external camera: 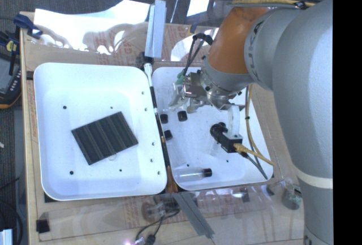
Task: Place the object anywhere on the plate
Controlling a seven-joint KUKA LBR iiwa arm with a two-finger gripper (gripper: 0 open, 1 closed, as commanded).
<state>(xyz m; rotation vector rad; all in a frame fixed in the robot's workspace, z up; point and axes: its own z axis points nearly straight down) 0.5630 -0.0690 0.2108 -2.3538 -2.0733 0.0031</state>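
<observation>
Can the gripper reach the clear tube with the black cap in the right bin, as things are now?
Probably yes. The clear tube lies alone near the front wall of the right bin, with nothing on it, and the gripper is already over that bin, farther back.

No legible writing on the bench

Reddish printed marks run along the cardboard (113, 40) behind the two bins and on the strip in front of them, but they are too blurred to read as letters or numbers. Nothing else carries a label, brand or sign that can be made out.
</observation>
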